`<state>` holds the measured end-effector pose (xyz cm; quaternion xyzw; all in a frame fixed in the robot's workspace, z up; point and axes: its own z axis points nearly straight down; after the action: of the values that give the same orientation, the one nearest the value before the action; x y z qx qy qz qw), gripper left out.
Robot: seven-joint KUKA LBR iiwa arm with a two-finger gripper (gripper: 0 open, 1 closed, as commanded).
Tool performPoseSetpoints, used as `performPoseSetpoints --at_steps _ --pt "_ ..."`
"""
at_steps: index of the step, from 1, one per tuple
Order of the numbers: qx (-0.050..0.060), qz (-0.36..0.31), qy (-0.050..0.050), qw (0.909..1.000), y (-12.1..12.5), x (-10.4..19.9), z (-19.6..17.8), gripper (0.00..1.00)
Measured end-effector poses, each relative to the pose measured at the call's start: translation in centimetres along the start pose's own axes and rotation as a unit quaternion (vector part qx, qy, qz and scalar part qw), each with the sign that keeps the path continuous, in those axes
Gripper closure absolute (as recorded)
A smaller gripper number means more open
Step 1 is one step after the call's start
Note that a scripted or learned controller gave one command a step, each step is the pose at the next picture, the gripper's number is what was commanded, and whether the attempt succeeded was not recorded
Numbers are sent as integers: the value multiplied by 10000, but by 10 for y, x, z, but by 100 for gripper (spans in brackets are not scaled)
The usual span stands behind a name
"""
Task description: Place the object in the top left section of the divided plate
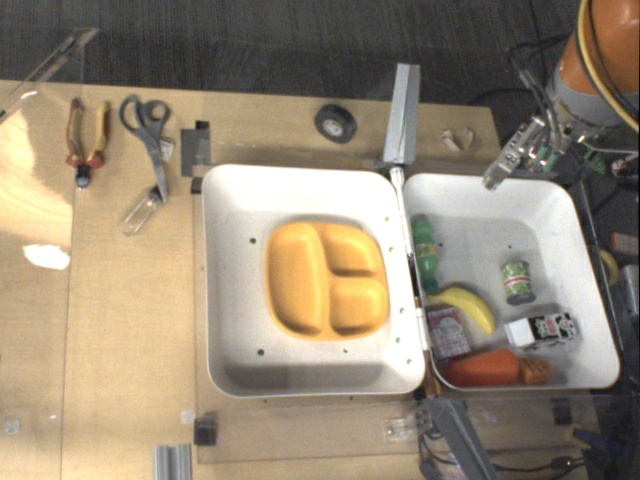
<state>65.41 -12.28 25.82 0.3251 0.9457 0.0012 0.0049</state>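
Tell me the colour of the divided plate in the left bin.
Yellow-orange all over; the divided plate shows plainly in the camera view.

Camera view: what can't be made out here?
- Gripper: too small and blurred to tell its state.
- Arm: cut off by the top and right edges.
- Packet: label too small to read; banana overlaps its corner.
- Green bottle: partly hidden by the bin wall.
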Motion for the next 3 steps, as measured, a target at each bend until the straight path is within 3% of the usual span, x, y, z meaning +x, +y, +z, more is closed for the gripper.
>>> performPoseSetpoints --at_steps 1,2,3 --pt "4 -210 12 9998 18 6 23 100" --pt "4 -1109 16 9938 -13 -14 102 100" --pt "-8 -1579 -15 9875 -5 -1 -41 100"
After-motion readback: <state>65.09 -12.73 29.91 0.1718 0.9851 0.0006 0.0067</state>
